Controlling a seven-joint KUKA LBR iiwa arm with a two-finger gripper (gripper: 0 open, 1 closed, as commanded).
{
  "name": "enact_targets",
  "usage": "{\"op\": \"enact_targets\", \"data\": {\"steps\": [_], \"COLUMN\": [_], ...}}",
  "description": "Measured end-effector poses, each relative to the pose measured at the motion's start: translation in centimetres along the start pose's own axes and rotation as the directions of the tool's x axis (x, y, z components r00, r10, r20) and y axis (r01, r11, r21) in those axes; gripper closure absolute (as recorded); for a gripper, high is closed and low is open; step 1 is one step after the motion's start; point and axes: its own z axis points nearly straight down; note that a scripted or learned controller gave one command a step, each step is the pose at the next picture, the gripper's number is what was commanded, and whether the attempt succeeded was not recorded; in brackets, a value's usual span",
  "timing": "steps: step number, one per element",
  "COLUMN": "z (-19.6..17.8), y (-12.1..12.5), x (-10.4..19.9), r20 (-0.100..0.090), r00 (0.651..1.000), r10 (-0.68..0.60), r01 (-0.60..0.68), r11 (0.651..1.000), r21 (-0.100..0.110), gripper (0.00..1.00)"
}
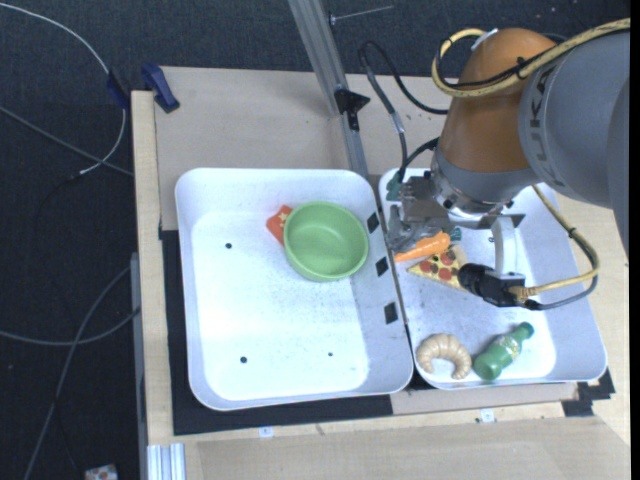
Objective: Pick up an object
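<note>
My gripper (408, 226) hangs over the left edge of the right bin (570, 318), under the orange band of the arm. An orange carrot (424, 247) lies directly below the gripper, touching or nearly touching it; I cannot tell whether it is gripped. A pizza slice (441, 268) lies just under the carrot. A tan croissant (445, 354) and a green bottle (503, 352) rest at the front of the right bin. A green bowl (325, 240) stands in the left bin (250, 318), with a small orange-red object (277, 223) at its left rim.
The ridge between the two bins (392, 288) runs right beside the gripper. A metal post (325, 48) slants up at the back. A black cable connector (488, 285) with a yellow cable hangs from the arm over the right bin.
</note>
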Motion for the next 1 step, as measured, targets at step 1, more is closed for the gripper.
{"op": "enact_targets", "data": {"steps": [1], "z": [-1.64], "y": [-1.82], "x": [5.31], "r20": [0.000], "r00": [1.000], "r10": [-0.001], "r01": [0.001], "r11": [1.000], "r21": [-0.004], "gripper": [1.00]}}
